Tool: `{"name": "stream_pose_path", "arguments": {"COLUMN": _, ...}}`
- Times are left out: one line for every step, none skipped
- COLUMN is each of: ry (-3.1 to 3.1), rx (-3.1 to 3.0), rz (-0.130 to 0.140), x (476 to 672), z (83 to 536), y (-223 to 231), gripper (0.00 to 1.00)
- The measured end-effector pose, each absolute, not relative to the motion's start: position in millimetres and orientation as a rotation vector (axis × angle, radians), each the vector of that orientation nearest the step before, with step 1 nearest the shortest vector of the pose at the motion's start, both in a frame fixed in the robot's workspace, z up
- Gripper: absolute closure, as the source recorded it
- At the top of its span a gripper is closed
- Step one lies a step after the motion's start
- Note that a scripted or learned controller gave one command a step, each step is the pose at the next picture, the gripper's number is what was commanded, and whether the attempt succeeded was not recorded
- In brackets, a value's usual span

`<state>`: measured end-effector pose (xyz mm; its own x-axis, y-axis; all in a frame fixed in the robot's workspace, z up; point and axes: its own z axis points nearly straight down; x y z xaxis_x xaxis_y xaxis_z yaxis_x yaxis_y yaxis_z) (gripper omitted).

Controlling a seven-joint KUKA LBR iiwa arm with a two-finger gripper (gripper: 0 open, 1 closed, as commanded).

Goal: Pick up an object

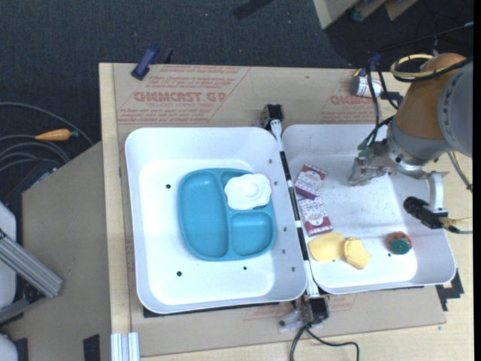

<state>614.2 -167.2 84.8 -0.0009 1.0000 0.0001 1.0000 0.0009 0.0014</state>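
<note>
Two red packets (310, 194) lie left of pincer (366, 170), grip seemingly unclear.

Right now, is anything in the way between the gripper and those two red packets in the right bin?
Nothing visible. Bare white bin floor lies between the gripper and the two red packets by the bin's left wall.

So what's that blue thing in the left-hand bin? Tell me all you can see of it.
It is a light blue divided tray, plastic by its look, with rounded corners. It has one long compartment on its left side and two smaller ones on its right. It lies flat near the middle of the left bin, turned slightly askew. A small white lumpy object sits over its upper right compartment, overlapping the rim. The other compartments look bare.
</note>
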Motion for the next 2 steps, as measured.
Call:
{"name": "stream_pose_path", "arguments": {"ry": 2.222, "rx": 2.22, "rz": 0.001, "x": 614.1, "z": 84.8, "y": -167.5, "gripper": 0.0}}
{"name": "stream_pose_path", "arguments": {"ry": 2.221, "rx": 2.217, "rz": 0.004, "x": 614.9, "z": 95.2, "y": -167.2, "gripper": 1.0}}
